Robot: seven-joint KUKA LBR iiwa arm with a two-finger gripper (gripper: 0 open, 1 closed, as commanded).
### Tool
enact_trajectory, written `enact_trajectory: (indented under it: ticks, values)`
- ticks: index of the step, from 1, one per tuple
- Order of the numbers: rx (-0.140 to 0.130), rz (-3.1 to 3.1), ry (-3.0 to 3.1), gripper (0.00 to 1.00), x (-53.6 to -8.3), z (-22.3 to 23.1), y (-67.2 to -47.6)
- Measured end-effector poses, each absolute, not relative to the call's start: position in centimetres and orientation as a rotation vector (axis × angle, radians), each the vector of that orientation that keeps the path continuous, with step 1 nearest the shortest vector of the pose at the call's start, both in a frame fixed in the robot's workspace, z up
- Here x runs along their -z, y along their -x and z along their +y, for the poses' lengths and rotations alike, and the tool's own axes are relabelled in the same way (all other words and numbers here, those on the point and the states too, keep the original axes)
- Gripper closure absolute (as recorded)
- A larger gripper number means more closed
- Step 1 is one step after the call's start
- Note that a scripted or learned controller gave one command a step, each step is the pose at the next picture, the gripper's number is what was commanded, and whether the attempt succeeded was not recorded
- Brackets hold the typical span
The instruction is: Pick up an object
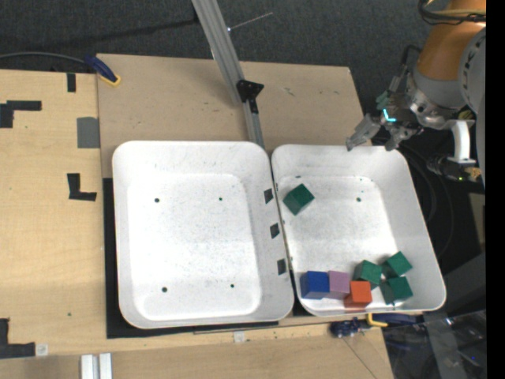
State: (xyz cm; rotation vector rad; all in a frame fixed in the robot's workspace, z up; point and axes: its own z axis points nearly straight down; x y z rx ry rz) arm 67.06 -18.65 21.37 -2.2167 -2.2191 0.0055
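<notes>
Arm's hanging out by the right bin's far corner

I'm seeing the gripper [371,136] sitting over the back rim of the right bin [410,204], fingers apart and holding nothing, while a green block [298,199] is lying alone inside and the other blocks [359,283] are crowding the bin's near edge.

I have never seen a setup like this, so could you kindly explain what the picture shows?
One camera fixed above a wooden bench looks down at a slant. The grey and orange machine on the right is a robot arm; its grasping tool hangs over the far rim of the right bin, with nothing seen between its fingers. That bin holds a lone green block and, in its near corner, a cluster: a blue block, a purple one, an orange one and three green ones. Beside it sits the left bin.
</notes>
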Motion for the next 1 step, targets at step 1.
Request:
enact_trajectory:
  ticks: [1]
  values:
    - [-0.003, -2.224, 2.219, 0.0, -21.71, -18.65, -67.17]
